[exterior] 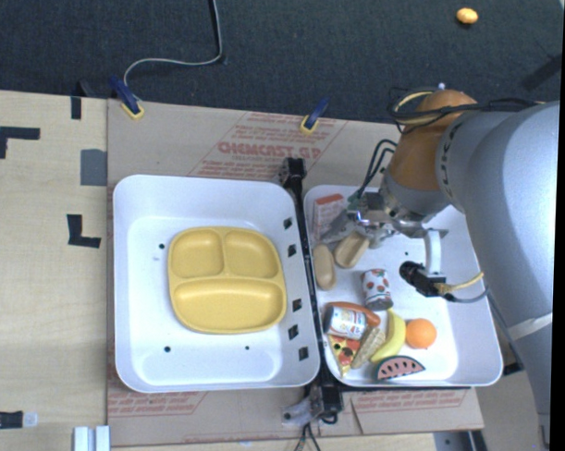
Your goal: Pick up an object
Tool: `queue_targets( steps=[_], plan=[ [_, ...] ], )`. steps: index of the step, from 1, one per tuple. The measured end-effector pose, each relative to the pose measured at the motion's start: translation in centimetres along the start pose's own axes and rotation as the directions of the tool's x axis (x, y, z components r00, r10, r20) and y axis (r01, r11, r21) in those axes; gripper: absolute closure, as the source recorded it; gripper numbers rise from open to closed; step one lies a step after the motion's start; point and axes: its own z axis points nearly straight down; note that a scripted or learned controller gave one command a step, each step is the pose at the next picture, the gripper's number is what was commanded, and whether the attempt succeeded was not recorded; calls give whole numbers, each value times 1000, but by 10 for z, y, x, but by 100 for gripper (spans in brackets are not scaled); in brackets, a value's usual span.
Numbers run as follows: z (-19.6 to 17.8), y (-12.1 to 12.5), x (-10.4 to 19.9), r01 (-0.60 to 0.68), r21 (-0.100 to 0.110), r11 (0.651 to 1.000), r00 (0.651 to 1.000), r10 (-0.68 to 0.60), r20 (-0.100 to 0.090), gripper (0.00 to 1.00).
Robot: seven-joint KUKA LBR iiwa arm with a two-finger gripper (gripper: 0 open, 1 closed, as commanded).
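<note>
My gripper [355, 224] is low over the back left part of the right bin [472, 356]. Just below it lies a tan oblong piece [350, 252], touching or nearly touching the gripper's tip. A second tan piece [325, 266] lies by the bin's left wall. Nearby are a small upright can [377, 288], a can on its side [349, 319], a banana [391, 337], an orange [421, 334], a watermelon slice [400, 369] and a pizza slice [345, 350]. A red and white packet [327, 208] sits partly under the gripper.
The left bin [137, 280] holds a yellow divided plate [227, 278]. The grey arm [505, 209] with its orange band [422, 146] covers the right bin's back right side. Black cable ends [419, 276] hang beside the small can.
</note>
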Motion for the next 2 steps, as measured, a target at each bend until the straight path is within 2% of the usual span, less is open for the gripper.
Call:
queue_targets(
  steps=[1, 2],
  plan=[
    [-9, 0, -1, 0, 2, 1000, 1000, 0, 1, 100],
    [-117, -74, 52, 0, 4, 1000, 1000, 0, -2, 100]
  ],
)
